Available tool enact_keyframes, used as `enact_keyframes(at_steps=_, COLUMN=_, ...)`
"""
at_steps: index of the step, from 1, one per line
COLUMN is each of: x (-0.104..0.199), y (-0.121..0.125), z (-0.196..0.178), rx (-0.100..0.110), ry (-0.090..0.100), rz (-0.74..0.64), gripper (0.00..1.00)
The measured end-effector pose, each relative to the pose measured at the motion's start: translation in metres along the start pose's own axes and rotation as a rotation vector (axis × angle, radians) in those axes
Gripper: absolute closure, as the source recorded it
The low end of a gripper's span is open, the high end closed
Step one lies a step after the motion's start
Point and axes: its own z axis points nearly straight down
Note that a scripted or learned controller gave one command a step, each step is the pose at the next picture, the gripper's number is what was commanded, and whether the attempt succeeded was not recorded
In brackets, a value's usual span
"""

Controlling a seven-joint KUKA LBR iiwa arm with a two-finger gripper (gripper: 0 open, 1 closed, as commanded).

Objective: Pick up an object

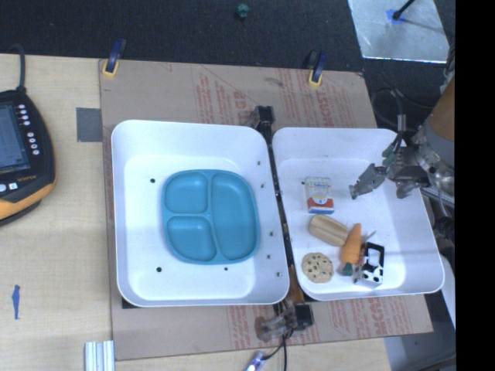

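- Nearest the camera, at the front of the right bin [418, 280], lie a round speckled cookie [317, 267], a black-and-white cow-patterned toy [373, 265] and a tapered orange carrot [352, 244].
- Touching the carrot, a smooth tan wooden cylinder [329, 229] lies slantwise.
- Behind it, a small clear packet with a red-and-blue label [318, 194] sits alone.
- Beside these, the left bin [131, 207] carries a blue three-compartment plate [209, 214].
- Farther right, the gripper [370, 182] hangs over the right bin's back; its grey fingers look spread apart and grip nothing.
- Farthest left, a black-and-orange pendant [22, 151] rests on the bench [54, 269].
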Motion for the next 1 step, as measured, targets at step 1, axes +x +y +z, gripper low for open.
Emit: enact_keyframes(at_steps=1, x=0.0348, y=0.0492, z=0.1269, rx=0.004, ry=-0.001, rz=-0.002, gripper=0.00)
